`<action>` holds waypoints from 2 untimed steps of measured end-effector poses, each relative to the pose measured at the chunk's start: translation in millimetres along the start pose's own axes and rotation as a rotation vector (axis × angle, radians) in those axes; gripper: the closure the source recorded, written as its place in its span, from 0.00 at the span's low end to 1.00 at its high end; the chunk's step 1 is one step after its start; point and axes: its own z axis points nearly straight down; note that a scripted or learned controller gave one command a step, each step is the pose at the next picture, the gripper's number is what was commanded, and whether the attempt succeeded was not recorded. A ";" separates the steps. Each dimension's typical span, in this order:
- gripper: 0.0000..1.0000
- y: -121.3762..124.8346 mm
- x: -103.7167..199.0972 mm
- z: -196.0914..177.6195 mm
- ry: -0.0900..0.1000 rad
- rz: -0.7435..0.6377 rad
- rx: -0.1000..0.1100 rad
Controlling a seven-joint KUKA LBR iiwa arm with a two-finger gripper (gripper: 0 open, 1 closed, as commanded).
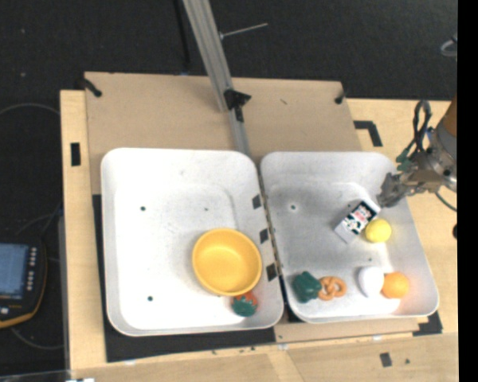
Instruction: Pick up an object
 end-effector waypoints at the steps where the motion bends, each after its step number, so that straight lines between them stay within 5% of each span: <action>1: 1.00 3.8 56.0 -7.6 0.003 -0.005 0.000; 2: 1.00 1.9 111.6 5.8 0.003 -0.004 0.002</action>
